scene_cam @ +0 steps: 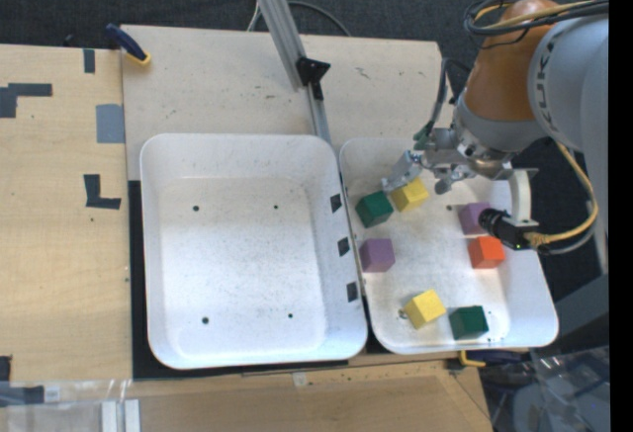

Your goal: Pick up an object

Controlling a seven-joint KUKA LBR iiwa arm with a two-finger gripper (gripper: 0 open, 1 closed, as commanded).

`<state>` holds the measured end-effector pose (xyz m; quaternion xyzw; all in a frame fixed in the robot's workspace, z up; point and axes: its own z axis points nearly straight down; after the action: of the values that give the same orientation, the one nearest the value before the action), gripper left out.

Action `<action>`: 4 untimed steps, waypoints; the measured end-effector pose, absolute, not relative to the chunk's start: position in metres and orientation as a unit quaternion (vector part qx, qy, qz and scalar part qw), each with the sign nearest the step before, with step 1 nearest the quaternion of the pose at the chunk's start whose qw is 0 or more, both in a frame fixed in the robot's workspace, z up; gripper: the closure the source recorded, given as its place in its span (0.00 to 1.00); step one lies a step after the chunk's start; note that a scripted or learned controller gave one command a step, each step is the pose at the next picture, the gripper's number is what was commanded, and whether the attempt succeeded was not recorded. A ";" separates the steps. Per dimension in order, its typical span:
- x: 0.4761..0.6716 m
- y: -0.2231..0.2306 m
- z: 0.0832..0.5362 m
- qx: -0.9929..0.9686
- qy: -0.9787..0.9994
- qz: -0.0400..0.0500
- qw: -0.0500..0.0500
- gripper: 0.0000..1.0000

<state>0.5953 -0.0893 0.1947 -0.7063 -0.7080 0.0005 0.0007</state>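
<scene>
Only lettering showing up is on the grey arm [579,74], upper right, looks like part of "KU" running down the side, rest is getting cut off. Blocks, bins, bench etc. aren't carrying any readable txt or nrs.

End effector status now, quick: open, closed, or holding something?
End effector: cannot be told; it sits over the yellow block in the right bin, and no grasp is visible.

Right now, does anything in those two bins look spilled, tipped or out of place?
Nothing stands out. The blocks lie scattered loosely in the right bin, all inside its rim, and the gripper sits over the yellow block beside a green one.
</scene>
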 end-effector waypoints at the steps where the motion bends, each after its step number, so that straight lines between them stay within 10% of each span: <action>1: 0.595 -0.089 0.204 -0.706 -0.709 0.000 0.001 1.00; 2: 0.595 -0.089 0.204 -0.706 -0.709 0.001 0.001 0.00; 3: 0.595 -0.088 0.214 -0.705 -0.709 0.001 0.002 1.00; 4: 0.595 -0.088 0.213 -0.705 -0.709 0.001 0.002 0.00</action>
<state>0.5953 -0.0881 0.2132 -0.7050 -0.7092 0.0009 0.0021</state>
